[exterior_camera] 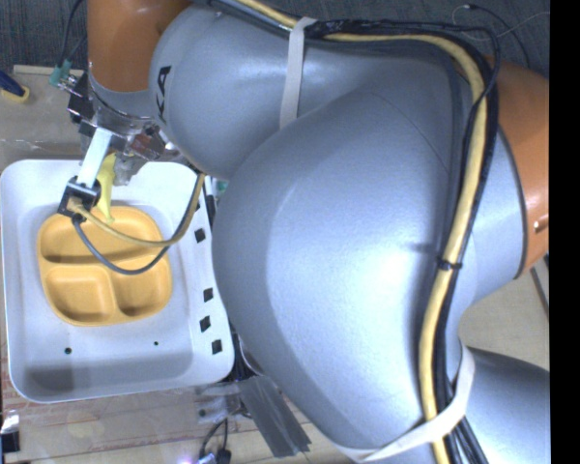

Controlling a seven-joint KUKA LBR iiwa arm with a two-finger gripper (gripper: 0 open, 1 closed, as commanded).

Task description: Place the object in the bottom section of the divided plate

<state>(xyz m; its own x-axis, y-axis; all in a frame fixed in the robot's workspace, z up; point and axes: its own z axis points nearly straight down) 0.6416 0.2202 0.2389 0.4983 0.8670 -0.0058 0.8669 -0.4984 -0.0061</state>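
Though their state cannot be told, the jaws hang over the divided plate [77, 296] at its upper rim.

One white bin [97, 365] is in sight, and in it lies one yellow plate [77, 298] split into three sections, one wide and two smaller. Four small black squares [208, 295] sit in a row along the bin's right rim, and two dark dots [68, 349] mark its floor. One grey arm [367, 211] reaches over it.
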